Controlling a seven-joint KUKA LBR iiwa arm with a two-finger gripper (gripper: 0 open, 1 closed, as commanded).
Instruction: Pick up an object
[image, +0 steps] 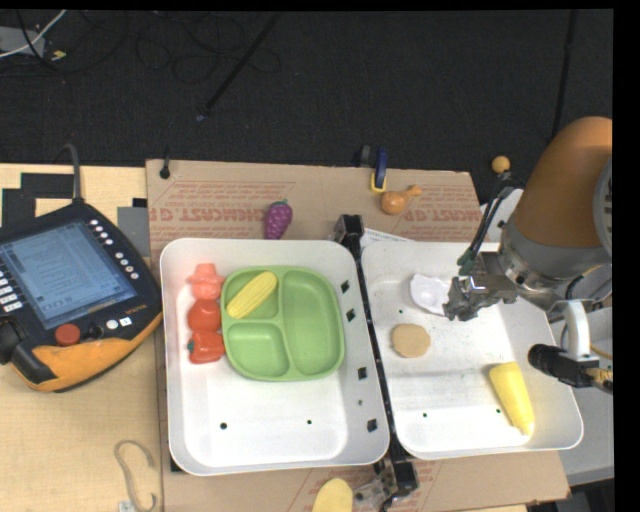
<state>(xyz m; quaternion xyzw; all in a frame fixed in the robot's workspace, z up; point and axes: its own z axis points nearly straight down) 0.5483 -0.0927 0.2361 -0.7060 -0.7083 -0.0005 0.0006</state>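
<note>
Two bins are sitting on the bench (90, 420). My fingers (462, 303) are hovering over the right bin's (560, 430) far edge, near a white scrap (428, 292); their grip state I cannot tell.

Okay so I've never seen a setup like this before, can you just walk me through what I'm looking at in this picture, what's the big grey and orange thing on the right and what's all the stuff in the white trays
The grey and orange thing is a robot arm, reaching in from the right. Its gripper, a small two-finger claw, hangs over the right bin. I can't tell whether it is open, and nothing visibly sits between its fingers.

The single camera is fixed above the bench, looking down at a slant on two shallow white bins side by side.

The left bin holds a green divided plate with a toy corn cob in one compartment, and a red and pink toy beside the plate. The right bin holds a round tan piece, a yellow toy and something small and white.

On the left of the bench lies the handheld control tablet.
</note>
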